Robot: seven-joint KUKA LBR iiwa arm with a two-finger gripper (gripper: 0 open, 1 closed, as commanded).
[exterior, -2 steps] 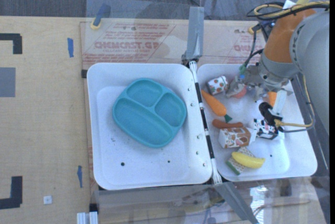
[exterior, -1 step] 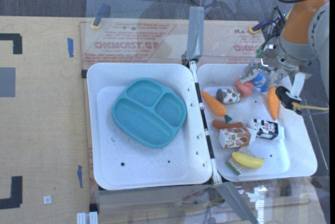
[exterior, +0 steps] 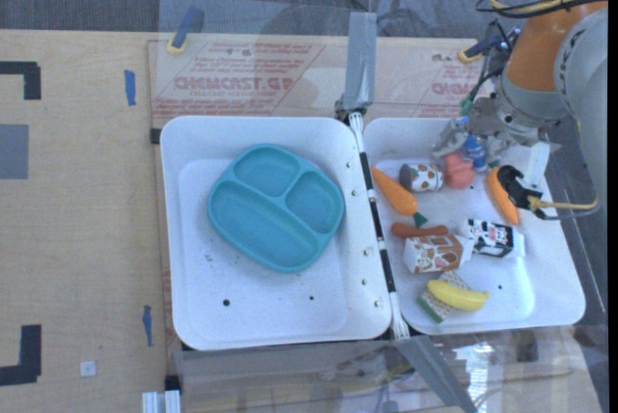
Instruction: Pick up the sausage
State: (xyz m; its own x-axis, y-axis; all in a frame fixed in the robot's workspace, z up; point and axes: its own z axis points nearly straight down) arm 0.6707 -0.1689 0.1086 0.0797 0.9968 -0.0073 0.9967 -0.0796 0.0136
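Observation:
The sausage (exterior: pixel 420 231) is a short brown-red link lying flat in the right bin (exterior: pixel 555 290), just above a small brown and white carton (exterior: pixel 433 254). My gripper (exterior: pixel 469 141) hangs over the bin's upper part, close above a pink-red toy (exterior: pixel 460 172). It is well up and to the right of the sausage, apart from it. The orange-banded wrist (exterior: pixel 541 54) rises behind it and hides its upper part.
Around the sausage lie an orange carrot (exterior: pixel 394 191), a grey and white can (exterior: pixel 422 177), a black and white carton (exterior: pixel 492 237), a banana (exterior: pixel 457 295) and a second carrot (exterior: pixel 502 195). A teal divided plate (exterior: pixel 276 206) sits in the left bin (exterior: pixel 183 305).

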